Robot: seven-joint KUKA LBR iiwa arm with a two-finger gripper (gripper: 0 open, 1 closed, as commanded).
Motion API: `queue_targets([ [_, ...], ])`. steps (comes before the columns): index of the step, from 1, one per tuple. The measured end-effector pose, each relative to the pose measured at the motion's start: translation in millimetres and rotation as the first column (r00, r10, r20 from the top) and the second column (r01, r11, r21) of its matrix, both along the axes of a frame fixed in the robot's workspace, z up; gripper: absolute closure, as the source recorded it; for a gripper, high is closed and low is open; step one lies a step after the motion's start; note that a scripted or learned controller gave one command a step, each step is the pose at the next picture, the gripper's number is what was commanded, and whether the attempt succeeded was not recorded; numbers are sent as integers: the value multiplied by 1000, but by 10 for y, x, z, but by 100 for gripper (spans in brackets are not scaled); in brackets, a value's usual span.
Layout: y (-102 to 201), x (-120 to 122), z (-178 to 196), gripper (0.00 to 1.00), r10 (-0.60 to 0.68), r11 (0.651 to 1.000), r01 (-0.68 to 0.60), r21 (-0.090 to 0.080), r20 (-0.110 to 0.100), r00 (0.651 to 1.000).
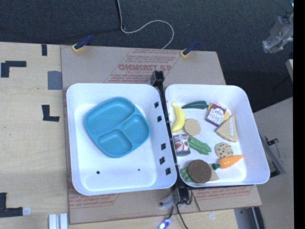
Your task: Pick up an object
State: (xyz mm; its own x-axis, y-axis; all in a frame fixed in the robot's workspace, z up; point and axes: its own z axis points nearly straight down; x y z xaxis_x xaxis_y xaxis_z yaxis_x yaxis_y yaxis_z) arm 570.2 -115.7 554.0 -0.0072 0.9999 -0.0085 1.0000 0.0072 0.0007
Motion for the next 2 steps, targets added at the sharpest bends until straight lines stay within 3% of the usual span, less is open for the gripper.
queue_targets([
  [2,10,9,201,100,1,1000,-1,-2,0,1000],
])
